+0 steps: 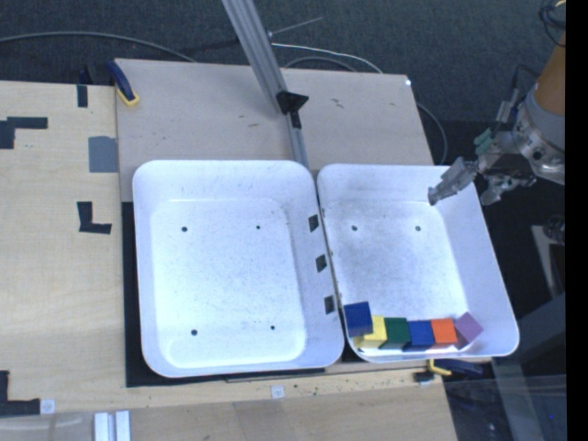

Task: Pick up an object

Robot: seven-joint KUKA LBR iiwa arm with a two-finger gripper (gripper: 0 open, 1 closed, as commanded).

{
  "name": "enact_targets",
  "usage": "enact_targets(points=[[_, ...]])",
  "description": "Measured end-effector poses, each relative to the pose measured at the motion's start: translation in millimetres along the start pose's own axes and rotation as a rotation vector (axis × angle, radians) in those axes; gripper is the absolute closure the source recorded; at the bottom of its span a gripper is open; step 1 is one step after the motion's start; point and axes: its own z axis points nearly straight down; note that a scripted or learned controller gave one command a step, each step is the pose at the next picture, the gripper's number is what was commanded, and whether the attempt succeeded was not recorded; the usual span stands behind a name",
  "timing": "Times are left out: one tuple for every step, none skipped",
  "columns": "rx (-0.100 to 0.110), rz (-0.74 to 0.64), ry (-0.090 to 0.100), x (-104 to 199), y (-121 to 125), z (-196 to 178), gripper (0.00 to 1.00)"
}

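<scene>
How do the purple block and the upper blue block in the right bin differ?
Place: the purple block lies at the right end of the row along the near wall; the upper blue block is at the left end.
Pose: the purple block looks tilted against the corner; the upper blue block appears to rest on a yellow block.
Shared: both are small and lie in the right bin, apart from the gripper.

Even, soft overhead light, faint shadows, mild blur, slightly washed-out white bins [147, 191].
</scene>
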Motion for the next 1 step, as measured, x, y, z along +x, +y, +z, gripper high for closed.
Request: enact_targets(points=[[0.0, -0.005, 0.001, 31.1, 9.6, 10.0, 0.0]])
